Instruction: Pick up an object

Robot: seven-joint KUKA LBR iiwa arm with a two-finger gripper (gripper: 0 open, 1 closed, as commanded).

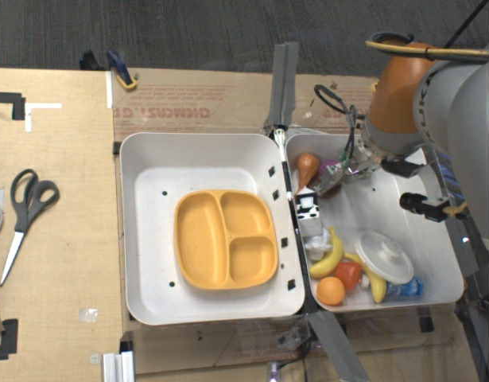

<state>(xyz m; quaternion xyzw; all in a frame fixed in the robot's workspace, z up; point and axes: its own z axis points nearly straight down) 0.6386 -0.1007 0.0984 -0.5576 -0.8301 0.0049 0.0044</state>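
Beside divider, banana (330, 255) lying diagonal

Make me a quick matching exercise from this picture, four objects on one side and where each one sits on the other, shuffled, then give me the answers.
Things:
1. yellow divided plate
2. scissors
3. orange
4. white lid

Places:
A. on the wooden bench, left of both bins
B. near front edge of the right bin, beside the banana
C. middle of the left bin
D. right bin, right of the banana

Pairs: 1-C, 2-A, 3-B, 4-D
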